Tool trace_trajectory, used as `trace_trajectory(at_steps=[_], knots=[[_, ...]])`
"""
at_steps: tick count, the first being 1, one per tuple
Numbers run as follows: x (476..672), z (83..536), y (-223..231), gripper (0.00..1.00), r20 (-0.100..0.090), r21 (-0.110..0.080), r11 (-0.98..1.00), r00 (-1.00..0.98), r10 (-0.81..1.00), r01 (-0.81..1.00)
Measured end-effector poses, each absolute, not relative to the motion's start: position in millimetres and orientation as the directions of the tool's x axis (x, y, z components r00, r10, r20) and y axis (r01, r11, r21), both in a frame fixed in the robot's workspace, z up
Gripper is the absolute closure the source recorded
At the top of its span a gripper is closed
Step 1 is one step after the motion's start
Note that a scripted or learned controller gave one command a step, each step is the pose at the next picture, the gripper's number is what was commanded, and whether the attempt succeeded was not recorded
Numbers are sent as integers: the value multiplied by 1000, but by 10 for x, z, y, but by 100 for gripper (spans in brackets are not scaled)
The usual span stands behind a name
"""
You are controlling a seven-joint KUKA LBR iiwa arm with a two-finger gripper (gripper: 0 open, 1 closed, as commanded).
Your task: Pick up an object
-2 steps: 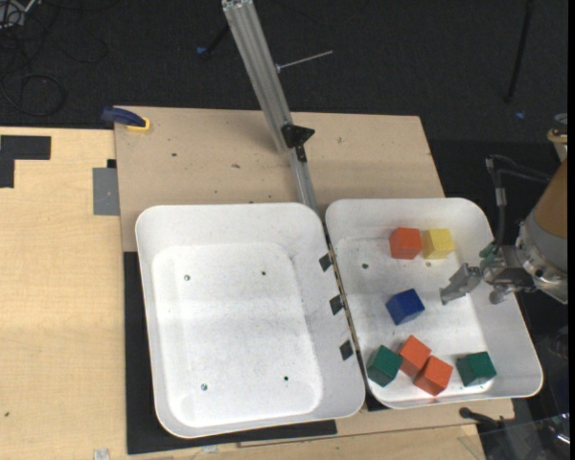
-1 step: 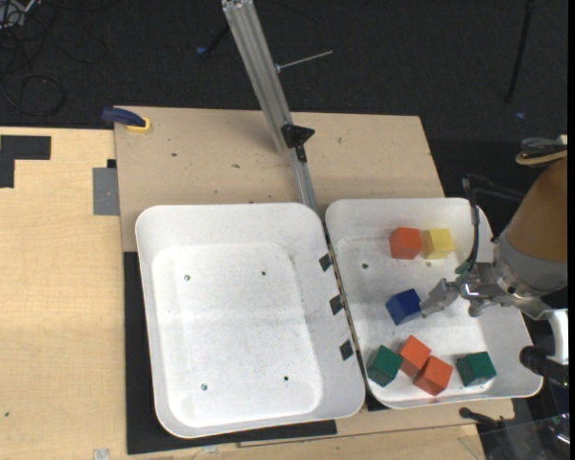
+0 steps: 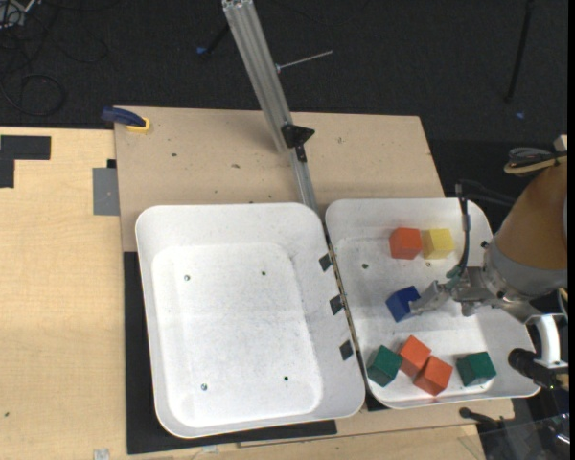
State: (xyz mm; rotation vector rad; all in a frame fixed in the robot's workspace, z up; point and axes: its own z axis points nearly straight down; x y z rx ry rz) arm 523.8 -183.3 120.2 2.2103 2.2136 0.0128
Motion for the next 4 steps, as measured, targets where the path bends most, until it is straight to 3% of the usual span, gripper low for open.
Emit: trace_trajectory(at_steps=[1, 2, 3, 4], knots=[[5226, 1274, -1833, 100, 0, 11, -7, 7, 1000, 1000], [5259, 1887, -1897, 100, -1, 3, 1, -1, 1000, 1000], [5261, 2025, -1908, 100, 0, 0, 1, -1, 1000, 1000], [5323, 2107, -1482, 100, 2, -1, 5, -5, 1000, 1000]])
